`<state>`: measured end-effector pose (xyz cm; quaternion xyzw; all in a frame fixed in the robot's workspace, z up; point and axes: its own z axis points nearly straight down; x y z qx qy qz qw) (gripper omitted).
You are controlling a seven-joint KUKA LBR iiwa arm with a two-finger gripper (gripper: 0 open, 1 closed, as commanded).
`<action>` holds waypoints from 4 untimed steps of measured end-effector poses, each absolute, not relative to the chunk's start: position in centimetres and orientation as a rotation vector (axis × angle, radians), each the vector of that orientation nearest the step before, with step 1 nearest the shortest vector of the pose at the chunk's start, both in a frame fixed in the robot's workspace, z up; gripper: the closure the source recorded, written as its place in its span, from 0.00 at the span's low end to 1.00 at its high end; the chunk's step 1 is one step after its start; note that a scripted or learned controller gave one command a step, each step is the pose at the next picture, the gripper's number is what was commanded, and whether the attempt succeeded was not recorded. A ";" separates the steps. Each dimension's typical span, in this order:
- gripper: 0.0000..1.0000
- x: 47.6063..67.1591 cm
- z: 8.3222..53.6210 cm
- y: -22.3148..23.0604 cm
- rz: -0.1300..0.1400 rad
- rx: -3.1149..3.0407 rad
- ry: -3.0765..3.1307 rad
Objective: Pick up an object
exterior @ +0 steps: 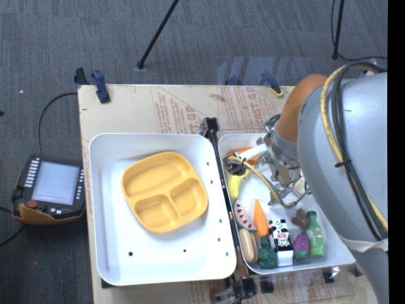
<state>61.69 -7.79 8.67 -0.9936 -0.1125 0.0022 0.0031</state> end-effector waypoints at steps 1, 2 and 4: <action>0.00 60.7 8.6 -7.9 0.012 -3.112 -0.380; 0.00 61.6 8.7 -8.0 0.005 -3.119 -0.324; 0.00 52.3 8.6 -8.5 0.015 -3.119 -0.310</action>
